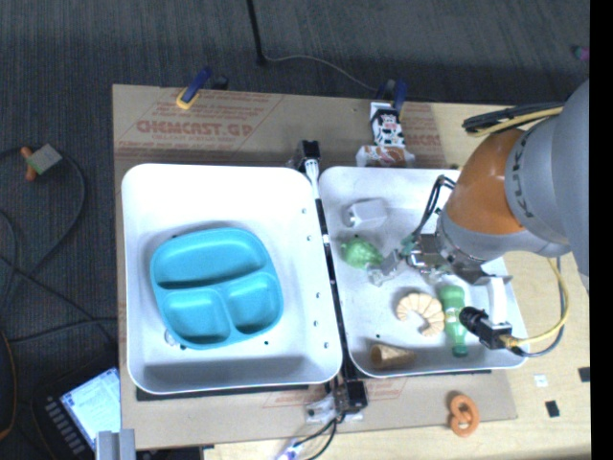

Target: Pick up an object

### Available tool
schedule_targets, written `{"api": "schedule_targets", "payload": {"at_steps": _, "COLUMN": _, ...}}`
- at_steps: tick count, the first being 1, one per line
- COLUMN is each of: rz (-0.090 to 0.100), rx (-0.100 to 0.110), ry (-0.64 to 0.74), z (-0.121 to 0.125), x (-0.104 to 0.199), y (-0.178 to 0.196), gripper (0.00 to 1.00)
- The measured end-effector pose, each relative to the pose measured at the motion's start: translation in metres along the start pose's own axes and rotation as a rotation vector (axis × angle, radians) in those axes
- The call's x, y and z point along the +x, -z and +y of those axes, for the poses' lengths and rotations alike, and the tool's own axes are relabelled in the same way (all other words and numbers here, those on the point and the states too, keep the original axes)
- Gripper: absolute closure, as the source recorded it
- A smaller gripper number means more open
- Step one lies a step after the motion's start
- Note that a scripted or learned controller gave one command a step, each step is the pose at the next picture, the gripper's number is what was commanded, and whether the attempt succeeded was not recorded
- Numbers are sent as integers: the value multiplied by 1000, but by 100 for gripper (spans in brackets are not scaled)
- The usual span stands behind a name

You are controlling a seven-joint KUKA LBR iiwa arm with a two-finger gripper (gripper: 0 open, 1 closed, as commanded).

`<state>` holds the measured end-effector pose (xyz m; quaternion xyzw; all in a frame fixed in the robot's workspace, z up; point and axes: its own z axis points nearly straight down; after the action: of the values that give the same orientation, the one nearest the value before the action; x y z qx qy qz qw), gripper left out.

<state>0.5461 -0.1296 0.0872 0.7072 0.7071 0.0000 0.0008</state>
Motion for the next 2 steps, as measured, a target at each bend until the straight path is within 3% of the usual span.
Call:
{"api": "schedule_targets", "payload": {"at_steps": 1, "rz": -3, "rx": -8, "ry": -2, "z": -54, "x": 30, "y": 0, "gripper": 0}}
{"api": "schedule_targets", "payload": {"at_steps": 2, "rz": -5, "rx": -13, "ry": -2, "z": -58, "x": 32, "y": 1, "gripper": 0}}
